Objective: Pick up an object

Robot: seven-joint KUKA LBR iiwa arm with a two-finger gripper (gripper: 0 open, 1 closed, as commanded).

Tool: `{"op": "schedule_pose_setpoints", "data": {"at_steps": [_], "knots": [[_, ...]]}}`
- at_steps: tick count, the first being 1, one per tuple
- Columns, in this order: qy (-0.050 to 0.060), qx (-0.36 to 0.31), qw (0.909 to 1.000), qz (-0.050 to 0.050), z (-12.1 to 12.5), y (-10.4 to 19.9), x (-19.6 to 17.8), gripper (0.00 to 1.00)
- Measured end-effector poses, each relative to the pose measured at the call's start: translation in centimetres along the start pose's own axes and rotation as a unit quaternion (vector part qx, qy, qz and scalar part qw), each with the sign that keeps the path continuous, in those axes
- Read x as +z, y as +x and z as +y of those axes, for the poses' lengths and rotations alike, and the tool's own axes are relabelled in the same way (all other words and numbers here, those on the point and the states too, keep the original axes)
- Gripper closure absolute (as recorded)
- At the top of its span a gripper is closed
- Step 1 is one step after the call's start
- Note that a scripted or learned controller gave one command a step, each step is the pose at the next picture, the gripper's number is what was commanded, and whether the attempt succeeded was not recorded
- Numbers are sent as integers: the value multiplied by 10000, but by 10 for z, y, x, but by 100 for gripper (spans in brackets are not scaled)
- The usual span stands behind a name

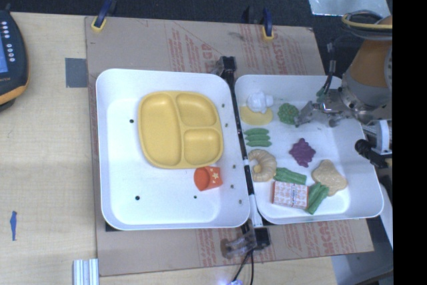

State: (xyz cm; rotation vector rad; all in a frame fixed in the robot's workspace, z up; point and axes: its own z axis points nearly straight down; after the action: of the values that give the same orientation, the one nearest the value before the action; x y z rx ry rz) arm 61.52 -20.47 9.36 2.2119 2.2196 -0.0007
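The right bin [360, 210] holds several toy foods. Among them are a green broccoli [287, 113], a white-and-yellow piece [257, 109], a green pea pod [257, 137], purple grapes [302, 151], a croissant [261, 164], a beige bread piece [329, 175], a small printed carton [289, 195] and two green pieces [316, 197]. My gripper [319, 110] hangs low over the far right part of this bin, just right of the broccoli. I see nothing held in it. The grey arm with its orange band [370, 63] reaches in from the right.
In the left bin [113, 210] lie a yellow divided plate [180, 128] and a small red-orange object [208, 177]. Clamps [228, 66] join the bins at the middle. A handheld controller [10, 57] rests at the far left of the bench.
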Motion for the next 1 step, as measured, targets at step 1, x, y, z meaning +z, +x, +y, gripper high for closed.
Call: {"op": "schedule_pose_setpoints", "data": {"at_steps": [1], "knots": [[67, -24, 10000, 49, -54, 63, 2, 0]]}}
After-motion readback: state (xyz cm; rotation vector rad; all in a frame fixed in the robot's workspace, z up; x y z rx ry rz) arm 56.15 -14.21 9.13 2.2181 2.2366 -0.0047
